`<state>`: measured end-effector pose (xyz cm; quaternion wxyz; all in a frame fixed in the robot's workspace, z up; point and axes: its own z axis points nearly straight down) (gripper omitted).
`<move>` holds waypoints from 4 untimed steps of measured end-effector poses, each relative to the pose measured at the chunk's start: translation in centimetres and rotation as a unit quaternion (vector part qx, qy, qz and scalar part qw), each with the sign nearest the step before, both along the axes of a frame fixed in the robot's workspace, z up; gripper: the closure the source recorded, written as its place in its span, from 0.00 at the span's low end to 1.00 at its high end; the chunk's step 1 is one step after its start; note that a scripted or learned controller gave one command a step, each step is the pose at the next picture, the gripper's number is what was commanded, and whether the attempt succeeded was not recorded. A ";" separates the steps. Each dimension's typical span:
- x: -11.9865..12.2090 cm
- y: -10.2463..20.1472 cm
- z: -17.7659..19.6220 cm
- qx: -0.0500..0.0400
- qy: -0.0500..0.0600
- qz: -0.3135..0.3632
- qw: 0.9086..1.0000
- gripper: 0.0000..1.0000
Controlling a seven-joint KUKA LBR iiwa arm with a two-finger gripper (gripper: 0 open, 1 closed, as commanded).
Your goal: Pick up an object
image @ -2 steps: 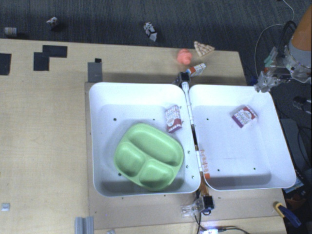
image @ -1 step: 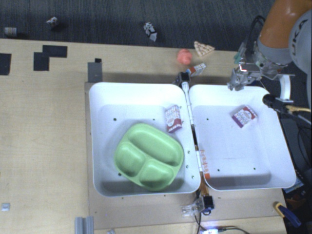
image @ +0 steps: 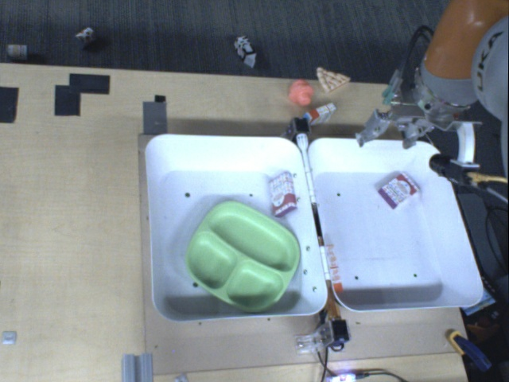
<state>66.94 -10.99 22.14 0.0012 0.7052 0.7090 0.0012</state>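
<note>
A green divided plate (image: 241, 253) lies tilted in the left bin (image: 171, 213). A small red and white packet (image: 282, 194) rests against that bin's right wall. Another red and white packet (image: 398, 189) lies in the far part of the right bin (image: 445, 277). My gripper (image: 394, 134) hangs over the far rim of the right bin, above and just beyond that packet. Its fingers are spread open with nothing between them.
Beyond the bins on the bench lie a pink ball (image: 301, 92), a toy pizza slice (image: 332, 79) and a small red and white tube (image: 320, 114). Black blocks (image: 79, 92) sit at the far left. A divider rail (image: 314, 205) runs between the bins.
</note>
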 end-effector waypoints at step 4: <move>0.0 -2.3 -13.6 0.000 -0.001 0.000 1.000 0.00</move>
